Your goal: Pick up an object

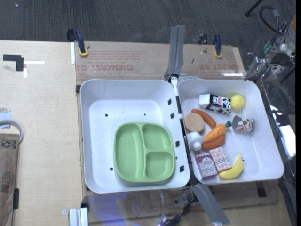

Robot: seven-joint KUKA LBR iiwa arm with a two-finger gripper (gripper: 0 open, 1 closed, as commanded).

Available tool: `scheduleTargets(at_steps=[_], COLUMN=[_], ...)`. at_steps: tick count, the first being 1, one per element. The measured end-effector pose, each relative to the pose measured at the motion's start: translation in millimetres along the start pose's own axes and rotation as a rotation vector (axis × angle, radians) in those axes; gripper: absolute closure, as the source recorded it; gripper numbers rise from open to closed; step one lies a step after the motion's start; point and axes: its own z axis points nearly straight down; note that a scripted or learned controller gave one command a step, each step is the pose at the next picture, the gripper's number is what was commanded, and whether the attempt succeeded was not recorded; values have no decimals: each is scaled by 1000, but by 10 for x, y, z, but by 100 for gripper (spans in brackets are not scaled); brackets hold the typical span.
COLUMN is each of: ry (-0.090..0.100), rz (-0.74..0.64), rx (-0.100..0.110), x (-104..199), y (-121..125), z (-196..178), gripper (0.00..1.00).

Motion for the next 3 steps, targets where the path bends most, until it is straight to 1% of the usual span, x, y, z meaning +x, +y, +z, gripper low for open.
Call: scheduleTargets(at_steps=[1,2,3], ry=[1,-20,-20], rz=[-220,-430,-428], rx=[1,-33,-34], x=[755,843,830], y=[38,-182,-168], z=[938,1532,1395], gripper=[0,0,100])
